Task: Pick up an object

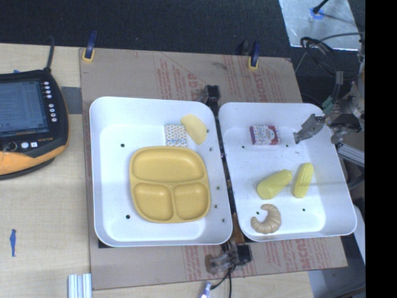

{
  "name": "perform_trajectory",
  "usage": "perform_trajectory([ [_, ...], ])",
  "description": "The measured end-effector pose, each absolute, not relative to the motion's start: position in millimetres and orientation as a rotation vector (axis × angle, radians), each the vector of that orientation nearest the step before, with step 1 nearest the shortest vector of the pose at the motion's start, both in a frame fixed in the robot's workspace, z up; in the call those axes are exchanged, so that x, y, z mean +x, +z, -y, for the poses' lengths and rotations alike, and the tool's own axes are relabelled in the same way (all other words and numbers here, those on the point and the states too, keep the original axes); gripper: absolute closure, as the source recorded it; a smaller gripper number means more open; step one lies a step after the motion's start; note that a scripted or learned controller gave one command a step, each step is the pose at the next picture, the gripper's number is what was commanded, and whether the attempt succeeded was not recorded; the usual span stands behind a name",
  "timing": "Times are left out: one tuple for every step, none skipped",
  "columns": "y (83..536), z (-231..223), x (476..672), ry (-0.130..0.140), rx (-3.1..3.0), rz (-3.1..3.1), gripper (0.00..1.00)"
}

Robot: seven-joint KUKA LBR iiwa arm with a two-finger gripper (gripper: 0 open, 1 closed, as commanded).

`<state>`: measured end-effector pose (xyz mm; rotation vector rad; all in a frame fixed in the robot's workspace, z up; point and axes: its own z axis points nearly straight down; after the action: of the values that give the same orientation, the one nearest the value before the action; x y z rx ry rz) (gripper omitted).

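Note:
The right bin [335,225] holds a small red and white packet [263,135], a yellow oval fruit [273,184], a yellow corn cob [303,179] and a tan croissant [266,218]. My gripper [323,131] hangs over the bin's upper right corner, to the right of the packet and above the corn cob. Its fingers [306,130] are spread, so it is open, with nothing between them. In the left bin [102,166] lie a yellow divided plate [169,184], a pale yellow piece [194,129] and a small patterned packet [175,135].
A teach pendant with a screen [25,120] lies on the bench at the left. Blue clamps [90,47] [253,54] pin the brown board at the back. Cables and arm parts [338,48] crowd the right edge.

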<state>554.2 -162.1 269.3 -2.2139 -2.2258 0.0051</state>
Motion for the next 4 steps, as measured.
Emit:
perform_trajectory([
  [181.3, 212.4, 562.3, 0.008, -2.214, 2.225, 0.00],
  [90.8, 211.5, 539.9, 0.007, -2.212, 2.225, 0.00],
  [91.4, 212.0, 475.4, 0.005, -2.214, 2.224, 0.00],
  [101.7, 212.8, 475.6, 0.007, -2.208, 2.230, 1.00],
])
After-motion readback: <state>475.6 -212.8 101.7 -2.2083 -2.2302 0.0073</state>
